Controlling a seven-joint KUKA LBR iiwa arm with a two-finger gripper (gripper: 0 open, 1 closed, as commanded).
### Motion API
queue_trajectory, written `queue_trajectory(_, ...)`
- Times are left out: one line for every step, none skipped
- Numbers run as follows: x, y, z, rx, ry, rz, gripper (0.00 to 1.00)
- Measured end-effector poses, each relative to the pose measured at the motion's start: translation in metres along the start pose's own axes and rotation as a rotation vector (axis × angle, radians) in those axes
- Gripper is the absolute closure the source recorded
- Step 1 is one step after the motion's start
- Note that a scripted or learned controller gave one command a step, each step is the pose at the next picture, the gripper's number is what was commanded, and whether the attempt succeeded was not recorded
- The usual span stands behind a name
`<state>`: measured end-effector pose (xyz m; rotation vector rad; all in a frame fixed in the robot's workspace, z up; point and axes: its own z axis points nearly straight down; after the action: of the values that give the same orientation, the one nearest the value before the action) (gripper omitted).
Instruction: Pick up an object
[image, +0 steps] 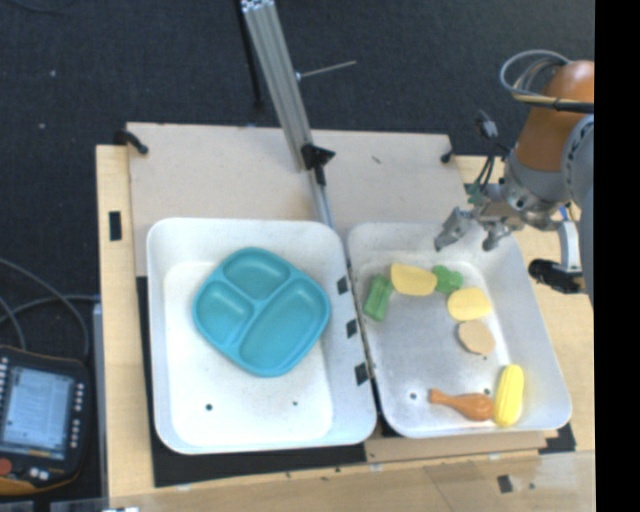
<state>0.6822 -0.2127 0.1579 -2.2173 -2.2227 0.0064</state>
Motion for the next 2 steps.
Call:
queue_trajectory(-0.001,0.000,0.053,-0.002,-0.001,-0.003,0.00)
queue_trajectory(-0.002,0.002,0.036,-0.009,-0.006,-0.007,1.00)
